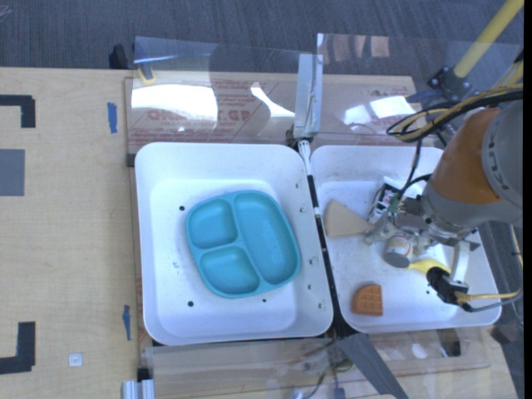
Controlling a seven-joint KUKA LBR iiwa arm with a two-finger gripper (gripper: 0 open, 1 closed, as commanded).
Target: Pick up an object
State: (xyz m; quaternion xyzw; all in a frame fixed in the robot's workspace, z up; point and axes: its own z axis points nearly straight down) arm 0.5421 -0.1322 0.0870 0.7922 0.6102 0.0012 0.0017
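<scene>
Since the task names no particular object, we list first the candidates in the right bin (486,310): a tan wedge (341,219) lying flat near that bin's left wall with its narrow end toward the gripper, a small waffle-like biscuit (368,299) near the front edge, and a yellow piece (429,266) partly hidden under the wrist. The gripper (397,238) sits low over the middle of this bin; the wedge lies just beside it on the side toward the other bin, its long axis running roughly across the bin toward the tool, while the biscuit lies well apart, toward the front rim. We judge the wedge the nearest thing to reach for, needing only a short shift away from the arm's base; the yellow piece is close too, yet too covered to describe. Whether the tool is wide, narrow or holding anything we cannot tell, since wrist hardware and cables crowd that spot, and a grey round part there may belong to the tool or be a loose item. Next outward, the arm (478,169), grey with an orange band, enters from the right. Last, the left bin (158,223) carries a blue divided plate (243,241), three compartments, lying flat and slightly turned, well apart from the tool.
</scene>
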